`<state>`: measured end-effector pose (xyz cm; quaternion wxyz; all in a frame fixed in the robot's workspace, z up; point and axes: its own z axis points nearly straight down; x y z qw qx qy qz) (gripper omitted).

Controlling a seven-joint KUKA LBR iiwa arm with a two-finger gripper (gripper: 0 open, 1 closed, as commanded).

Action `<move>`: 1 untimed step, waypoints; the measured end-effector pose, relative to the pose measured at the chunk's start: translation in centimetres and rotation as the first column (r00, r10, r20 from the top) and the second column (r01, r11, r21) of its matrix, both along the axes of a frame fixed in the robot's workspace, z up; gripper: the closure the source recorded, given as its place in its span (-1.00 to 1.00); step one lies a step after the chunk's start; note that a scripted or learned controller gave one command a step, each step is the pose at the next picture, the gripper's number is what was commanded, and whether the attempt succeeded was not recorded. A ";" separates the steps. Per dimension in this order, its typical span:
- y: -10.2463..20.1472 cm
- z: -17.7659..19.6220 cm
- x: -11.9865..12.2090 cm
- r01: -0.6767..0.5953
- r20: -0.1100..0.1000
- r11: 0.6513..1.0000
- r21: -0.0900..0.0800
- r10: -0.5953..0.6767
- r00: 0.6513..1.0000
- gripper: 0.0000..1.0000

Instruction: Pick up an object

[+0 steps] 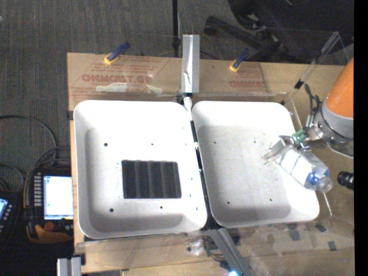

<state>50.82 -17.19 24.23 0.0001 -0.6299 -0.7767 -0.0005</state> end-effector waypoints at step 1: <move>2.0 1.2 0.3 0.181 0.000 0.983 -0.001 -0.181 0.983 -1.00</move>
